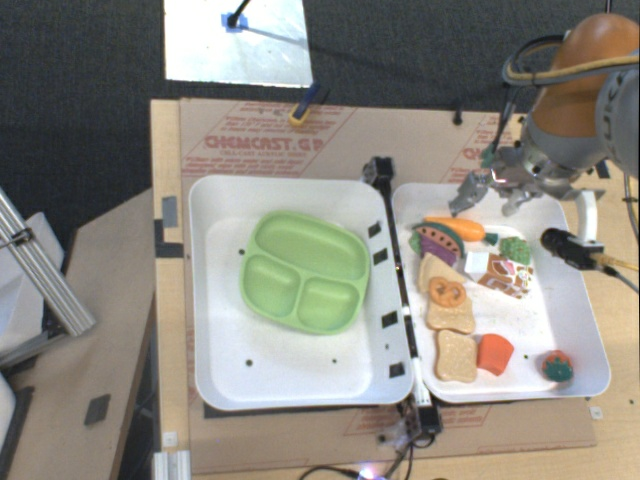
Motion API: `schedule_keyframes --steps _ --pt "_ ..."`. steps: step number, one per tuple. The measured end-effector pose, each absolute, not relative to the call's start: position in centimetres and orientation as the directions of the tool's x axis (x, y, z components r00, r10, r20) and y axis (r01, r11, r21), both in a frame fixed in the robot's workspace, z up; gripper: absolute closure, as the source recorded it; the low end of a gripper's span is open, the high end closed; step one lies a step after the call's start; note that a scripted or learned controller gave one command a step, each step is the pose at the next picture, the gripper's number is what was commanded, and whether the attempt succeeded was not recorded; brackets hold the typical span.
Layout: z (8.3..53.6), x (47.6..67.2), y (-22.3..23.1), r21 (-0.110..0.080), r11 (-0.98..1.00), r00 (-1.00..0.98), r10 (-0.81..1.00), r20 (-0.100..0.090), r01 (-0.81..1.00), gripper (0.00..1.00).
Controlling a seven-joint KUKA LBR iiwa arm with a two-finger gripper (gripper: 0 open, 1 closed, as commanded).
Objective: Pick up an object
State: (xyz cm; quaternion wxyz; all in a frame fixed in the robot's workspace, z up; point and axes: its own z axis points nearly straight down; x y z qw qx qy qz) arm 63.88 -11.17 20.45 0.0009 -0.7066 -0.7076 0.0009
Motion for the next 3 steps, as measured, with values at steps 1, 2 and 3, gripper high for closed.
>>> schedule_keyframes --steps 1,2,3 --pt "14.3 63.8 -10.5 -0.004 0.002 -0.002 1.0 0.001 1.0 0.0" --pt "9.0 63.8 -10.4 -0.004 0.0 0.0 1.0 0.001 1.0 0.0" --pt "10.4 64.0 -10.5 0.002 0.0 0.0 1.0 0.0 1.0 1.0"
